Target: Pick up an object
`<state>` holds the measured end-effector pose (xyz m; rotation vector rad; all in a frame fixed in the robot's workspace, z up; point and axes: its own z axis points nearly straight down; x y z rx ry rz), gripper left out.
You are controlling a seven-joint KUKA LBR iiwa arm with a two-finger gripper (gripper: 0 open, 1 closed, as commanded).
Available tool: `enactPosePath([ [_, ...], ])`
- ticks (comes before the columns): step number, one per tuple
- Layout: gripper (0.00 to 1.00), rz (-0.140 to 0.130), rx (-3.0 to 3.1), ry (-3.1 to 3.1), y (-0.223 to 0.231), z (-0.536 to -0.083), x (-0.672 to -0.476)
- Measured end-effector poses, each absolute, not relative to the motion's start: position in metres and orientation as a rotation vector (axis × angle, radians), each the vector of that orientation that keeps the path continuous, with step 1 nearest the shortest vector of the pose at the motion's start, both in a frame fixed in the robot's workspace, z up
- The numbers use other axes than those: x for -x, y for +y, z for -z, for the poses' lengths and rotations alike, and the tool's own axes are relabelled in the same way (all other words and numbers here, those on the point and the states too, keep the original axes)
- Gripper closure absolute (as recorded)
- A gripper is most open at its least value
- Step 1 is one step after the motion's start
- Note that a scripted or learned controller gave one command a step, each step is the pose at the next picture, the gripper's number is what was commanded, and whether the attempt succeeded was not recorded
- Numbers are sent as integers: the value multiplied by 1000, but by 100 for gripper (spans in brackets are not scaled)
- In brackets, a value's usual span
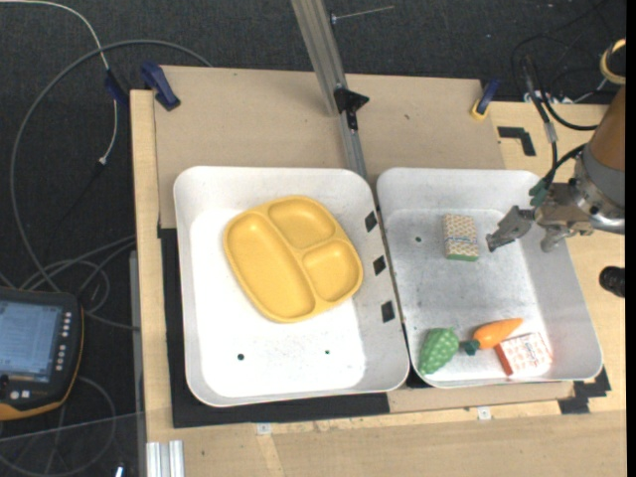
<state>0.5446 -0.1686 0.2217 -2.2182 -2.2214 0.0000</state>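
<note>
1. The bench (248, 107) carried two shallow white bins side by side, the left bin (199, 366) and the right bin (566, 296).
2. The left bin held a yellow divided plate (291, 257), lying flat toward the bin's upper middle.
3. The right bin held four things. A small patterned box (460, 237) lay in its upper half, apart from the rest.
4. Along the near edge of the right bin lay a green toy vegetable (438, 351), an orange carrot (495, 333) just to its right, and a red-and-white packet (524, 354) near the carrot's far end, close to the bin's lower right corner.
5. The arm (606, 157) reached in from the right, over the upper right part of the right bin.
6. The gripper (527, 225) hung just to the right of the patterned box. One dark finger pointed toward the box, with a small gap between them.
7. Nothing was seen between the jaws. Whether they were spread or pressed together could not be told from this angle.
8. A metal pole (323, 43) ran down from the top toward the gap between the bins.
</note>
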Motion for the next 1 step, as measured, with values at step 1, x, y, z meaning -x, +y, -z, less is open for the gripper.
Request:
enactPosePath([
  [1, 0, 0, 2219, -2221, -169, -222, -545],
])
